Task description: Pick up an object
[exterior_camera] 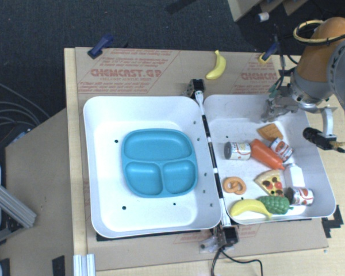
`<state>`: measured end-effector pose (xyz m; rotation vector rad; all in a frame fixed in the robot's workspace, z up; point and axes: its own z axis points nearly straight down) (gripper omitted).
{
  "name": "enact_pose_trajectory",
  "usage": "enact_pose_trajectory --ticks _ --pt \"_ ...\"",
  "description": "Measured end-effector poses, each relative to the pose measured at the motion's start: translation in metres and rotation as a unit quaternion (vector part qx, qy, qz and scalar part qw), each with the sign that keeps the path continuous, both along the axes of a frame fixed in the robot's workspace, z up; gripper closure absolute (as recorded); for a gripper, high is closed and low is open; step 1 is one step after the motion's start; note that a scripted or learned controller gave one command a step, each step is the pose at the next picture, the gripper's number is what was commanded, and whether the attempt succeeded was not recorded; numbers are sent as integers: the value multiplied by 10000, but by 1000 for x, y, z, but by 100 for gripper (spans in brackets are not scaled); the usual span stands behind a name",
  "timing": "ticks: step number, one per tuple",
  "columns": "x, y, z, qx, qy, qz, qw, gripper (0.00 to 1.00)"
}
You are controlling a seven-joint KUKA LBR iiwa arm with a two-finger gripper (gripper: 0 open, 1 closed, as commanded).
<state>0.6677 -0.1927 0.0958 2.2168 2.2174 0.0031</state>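
I log the claw, grip state unreadable, poised low at the right bin's far corner beside the cracker, presumably lining up a pick.

A divided tray lies in the left bin; toy foods, perhaps eight, crowd the right bin.

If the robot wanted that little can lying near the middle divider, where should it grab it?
Probably from straight above, across the round body of the can, fingers on its long sides. It lies on its side, clear of the bin wall, though the orange carrot sits close at one end.
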Motion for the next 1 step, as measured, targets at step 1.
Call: enact_pose_trajectory --ticks 1 --pt "0 0 0 1 1 0 10000 0"
